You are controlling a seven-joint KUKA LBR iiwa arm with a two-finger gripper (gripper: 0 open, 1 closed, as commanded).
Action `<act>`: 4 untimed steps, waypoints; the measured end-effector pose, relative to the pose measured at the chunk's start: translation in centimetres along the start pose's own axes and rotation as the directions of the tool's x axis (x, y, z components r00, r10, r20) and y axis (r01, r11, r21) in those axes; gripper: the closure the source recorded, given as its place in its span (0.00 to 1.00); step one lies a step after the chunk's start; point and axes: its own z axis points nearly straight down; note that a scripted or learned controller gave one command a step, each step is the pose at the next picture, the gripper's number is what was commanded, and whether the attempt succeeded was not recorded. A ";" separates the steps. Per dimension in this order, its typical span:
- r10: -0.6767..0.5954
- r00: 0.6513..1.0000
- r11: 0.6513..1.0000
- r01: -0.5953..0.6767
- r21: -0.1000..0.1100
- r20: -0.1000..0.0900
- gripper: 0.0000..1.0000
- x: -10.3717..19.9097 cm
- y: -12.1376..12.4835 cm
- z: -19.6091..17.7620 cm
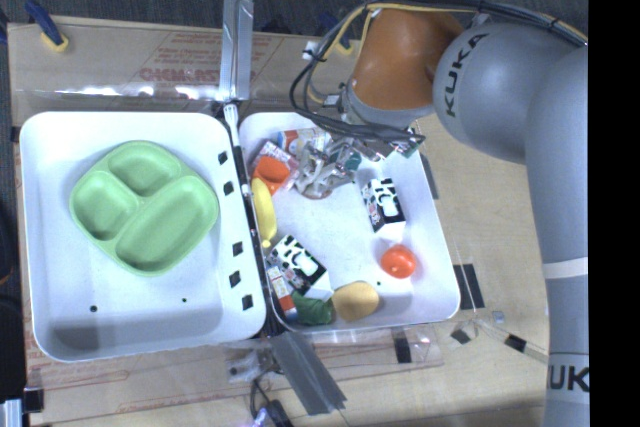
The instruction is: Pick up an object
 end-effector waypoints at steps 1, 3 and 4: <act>-0.019 1.000 1.000 0.019 0.013 0.004 1.00 1.6 -1.5 -12.2; -0.111 0.994 0.994 0.111 0.012 0.003 1.00 1.5 -1.4 -14.1; -0.283 0.959 0.959 0.283 -0.005 -0.002 1.00 7.6 -3.6 -5.3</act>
